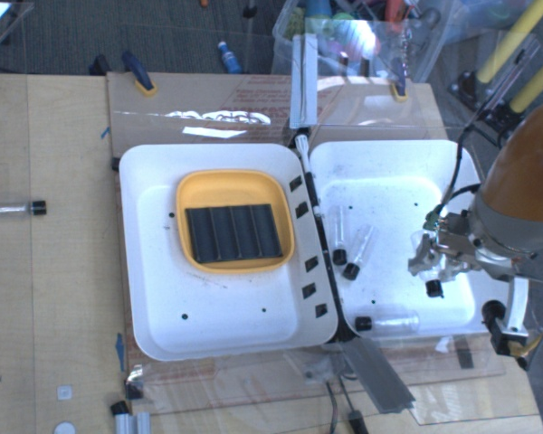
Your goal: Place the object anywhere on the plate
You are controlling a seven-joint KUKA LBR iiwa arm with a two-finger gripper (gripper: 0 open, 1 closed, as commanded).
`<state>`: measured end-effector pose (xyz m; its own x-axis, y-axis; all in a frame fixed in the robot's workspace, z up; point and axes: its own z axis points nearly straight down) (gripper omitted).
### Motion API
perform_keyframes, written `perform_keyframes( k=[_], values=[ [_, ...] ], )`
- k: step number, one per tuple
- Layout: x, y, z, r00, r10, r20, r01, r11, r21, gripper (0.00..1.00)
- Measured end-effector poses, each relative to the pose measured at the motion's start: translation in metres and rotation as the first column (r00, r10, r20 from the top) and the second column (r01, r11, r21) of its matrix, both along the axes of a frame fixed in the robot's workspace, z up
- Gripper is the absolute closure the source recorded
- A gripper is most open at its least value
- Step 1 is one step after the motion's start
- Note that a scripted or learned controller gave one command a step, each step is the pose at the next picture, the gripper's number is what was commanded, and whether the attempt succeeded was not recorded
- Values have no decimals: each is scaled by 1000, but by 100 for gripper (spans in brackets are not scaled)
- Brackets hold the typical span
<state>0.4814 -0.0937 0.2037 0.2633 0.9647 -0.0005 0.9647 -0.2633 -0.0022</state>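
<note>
Count at this moment — two white bins side by side: left bin (154, 324), right bin (394, 156). One yellow plate (192, 193) in the left bin, bearing one dark ribbed block (233, 233). Three clear tubes with black caps in the right bin — two (338, 233) (356, 253) near its left wall, one (387, 320) along its near edge. One arm, one gripper (434, 260). One clear crate of bright items (371, 16) at far right.

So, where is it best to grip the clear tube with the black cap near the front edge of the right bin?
Probably at mid-length of the clear tube, coming from above with the fingers closing across its narrow width. It lies flat, almost parallel to the right bin's front wall, with its black cap at the left end.
</note>
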Motion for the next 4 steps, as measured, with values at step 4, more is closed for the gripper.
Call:
perform_keyframes(
  k=[4],
  values=[
    [117, 70, -19, 571, 821, 5, -821, 571, -4, 100]
  ],
)
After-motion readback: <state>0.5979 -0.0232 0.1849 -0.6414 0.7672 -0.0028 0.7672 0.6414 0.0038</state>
